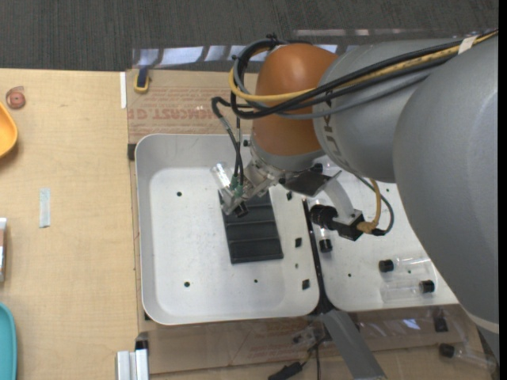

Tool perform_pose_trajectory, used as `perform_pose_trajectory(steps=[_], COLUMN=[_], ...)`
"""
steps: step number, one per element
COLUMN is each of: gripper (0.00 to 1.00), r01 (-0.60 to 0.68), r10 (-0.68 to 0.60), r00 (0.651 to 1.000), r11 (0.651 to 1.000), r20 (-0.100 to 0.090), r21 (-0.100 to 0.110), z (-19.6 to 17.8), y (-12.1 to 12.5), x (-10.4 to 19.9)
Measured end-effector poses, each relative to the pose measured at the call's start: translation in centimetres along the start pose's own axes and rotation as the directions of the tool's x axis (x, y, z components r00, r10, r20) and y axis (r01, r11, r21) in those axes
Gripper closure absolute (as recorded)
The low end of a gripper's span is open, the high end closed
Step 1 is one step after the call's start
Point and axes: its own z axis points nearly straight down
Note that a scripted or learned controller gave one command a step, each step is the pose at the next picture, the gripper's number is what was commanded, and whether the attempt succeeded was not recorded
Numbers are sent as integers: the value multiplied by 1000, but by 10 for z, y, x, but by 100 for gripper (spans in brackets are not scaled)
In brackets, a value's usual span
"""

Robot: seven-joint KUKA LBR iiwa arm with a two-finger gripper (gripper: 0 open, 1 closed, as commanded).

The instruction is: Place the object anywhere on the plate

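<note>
My gripper (pixel 255 240) is a black ribbed block hanging over the middle of the left white bin (pixel 170 291), slightly right of centre and seen from above. The grey arm with its orange band (pixel 291 93) reaches in from the right and covers most of the right bin. Whatever lies directly under the gripper block is hidden. A clear item with small black pieces (pixel 405 275) lies in the right bin (pixel 356 291) near its front. Another small black piece (pixel 325 244) lies by the divider between the bins.
Cables (pixel 238 133) loop from the wrist down toward the gripper. Left of the bins is a wooden tabletop (pixel 71 212) with an orange rim (pixel 5 133) and a teal rim (pixel 5 343) at its left edge. A cardboard strip (pixel 182 109) runs behind the bins.
</note>
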Motion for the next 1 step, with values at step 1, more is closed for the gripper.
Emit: perform_pose_trajectory(steps=[1], gripper=[100], r01=[97], r10=[-97], r00=[995], r11=[995], r20=[1], r21=[-1], z=[-83], y=[10], x=[-1])
